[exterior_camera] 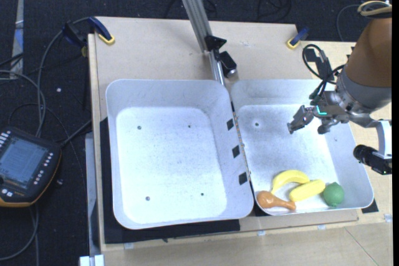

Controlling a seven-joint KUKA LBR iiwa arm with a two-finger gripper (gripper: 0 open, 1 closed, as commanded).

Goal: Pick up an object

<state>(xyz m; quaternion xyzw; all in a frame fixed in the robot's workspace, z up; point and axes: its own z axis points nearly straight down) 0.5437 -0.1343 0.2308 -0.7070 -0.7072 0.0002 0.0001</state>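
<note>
Camera view: we hang our end effector (310, 121) over the right white bin (274, 103), fingers spread, gripping nothing. Yellow plastic banana (298, 184), green lime-like ball (334, 194) and orange pear-shaped toy (274, 200) crowd the near wall. Likely light, stiff, slick; take banana mid-body. Open room lies behind.

The arm (372, 65) comes in from the right edge of the view, its orange band highest and the grey wrist section below it, slanting down and to the left. Black cables loop beside the wrist. At its end the hand (310, 122) hangs in the air, pointing down and leftward. Its two dark fingers (298, 121) stand spread apart, one lower left, the other to its right, with a plain gap between them and nothing held there.
</note>
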